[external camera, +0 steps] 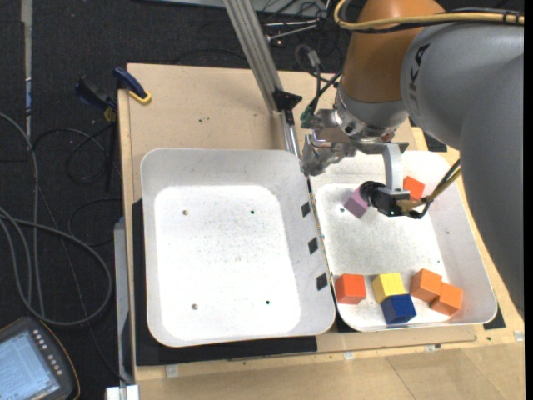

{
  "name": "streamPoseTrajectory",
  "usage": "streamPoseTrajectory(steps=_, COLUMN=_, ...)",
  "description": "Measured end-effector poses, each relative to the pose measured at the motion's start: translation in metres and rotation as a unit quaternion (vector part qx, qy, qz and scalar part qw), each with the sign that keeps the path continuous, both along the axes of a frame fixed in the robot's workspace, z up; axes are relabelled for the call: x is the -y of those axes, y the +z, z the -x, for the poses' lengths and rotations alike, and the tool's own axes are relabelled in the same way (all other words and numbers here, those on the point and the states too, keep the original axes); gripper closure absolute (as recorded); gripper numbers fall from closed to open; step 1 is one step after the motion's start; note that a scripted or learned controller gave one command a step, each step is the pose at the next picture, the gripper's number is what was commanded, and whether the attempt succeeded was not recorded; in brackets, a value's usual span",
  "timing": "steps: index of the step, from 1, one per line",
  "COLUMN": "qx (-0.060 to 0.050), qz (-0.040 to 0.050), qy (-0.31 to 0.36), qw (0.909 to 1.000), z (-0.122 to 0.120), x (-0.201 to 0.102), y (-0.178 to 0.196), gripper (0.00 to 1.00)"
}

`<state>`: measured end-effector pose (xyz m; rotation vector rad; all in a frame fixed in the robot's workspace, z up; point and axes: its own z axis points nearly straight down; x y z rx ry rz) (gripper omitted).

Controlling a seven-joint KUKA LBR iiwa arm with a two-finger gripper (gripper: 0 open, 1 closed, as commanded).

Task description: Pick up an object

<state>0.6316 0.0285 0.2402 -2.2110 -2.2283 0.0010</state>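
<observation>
My gripper (pixel 316 158) hangs over the far left corner of the right bin (pixel 466 248), close to the rim between the two bins. A purple block (pixel 356 202) lies tilted in that bin, a little right of the gripper and nearer the camera, apart from it. An orange block (pixel 414 188) sits further right, partly behind a black cable fitting (pixel 390 198). Along the bin's near edge lie an orange block (pixel 351 287), a yellow block (pixel 388 285), a blue block (pixel 399 308) and two more orange blocks (pixel 427 282) (pixel 449 298). I see nothing held by the gripper.
The left bin (pixel 158 223) stands beside the right one with a raised rim between them. A slanted metal pole (pixel 254 44) rises from behind the bins near the gripper. The big grey arm (pixel 466 82) covers the upper right. A blue clamp (pixel 129 83) lies on the bench's far left.
</observation>
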Motion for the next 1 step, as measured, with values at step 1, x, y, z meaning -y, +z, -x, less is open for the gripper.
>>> streamPoseTrajectory(steps=1, qx=0.001, qz=-0.0001, qy=0.000, qw=1.0000, z=-0.0044, x=-0.0604, y=-0.0103, gripper=1.00)
